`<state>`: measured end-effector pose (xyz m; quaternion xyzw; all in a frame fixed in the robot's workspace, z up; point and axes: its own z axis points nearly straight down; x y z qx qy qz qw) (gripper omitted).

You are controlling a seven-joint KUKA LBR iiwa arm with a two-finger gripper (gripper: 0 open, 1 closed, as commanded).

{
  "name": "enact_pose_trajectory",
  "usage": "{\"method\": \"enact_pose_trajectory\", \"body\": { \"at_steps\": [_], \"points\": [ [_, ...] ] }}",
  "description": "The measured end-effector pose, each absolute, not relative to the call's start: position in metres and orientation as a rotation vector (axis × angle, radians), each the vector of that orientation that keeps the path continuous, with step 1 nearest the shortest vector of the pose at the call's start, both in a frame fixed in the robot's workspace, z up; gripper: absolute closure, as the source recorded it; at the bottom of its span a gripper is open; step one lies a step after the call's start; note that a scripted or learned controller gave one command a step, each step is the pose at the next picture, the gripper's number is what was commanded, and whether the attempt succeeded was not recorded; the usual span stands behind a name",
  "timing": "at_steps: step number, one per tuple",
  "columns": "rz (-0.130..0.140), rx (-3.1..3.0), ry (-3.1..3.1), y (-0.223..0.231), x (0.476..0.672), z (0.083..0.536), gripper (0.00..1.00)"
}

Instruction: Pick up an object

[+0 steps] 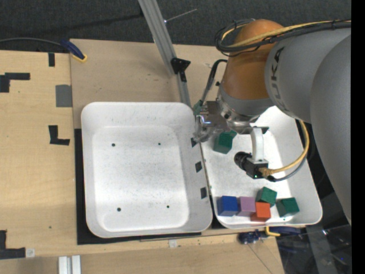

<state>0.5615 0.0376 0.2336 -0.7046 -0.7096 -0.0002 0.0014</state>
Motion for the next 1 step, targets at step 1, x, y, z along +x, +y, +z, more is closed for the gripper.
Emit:
{"method": "enact_pose_trajectory", "body": {
  "at_steps": [1],
  "points": [
    [0.003,-2.212,-2.226,0.0851,0.5443,0.2225,1.0]
  ]
}}
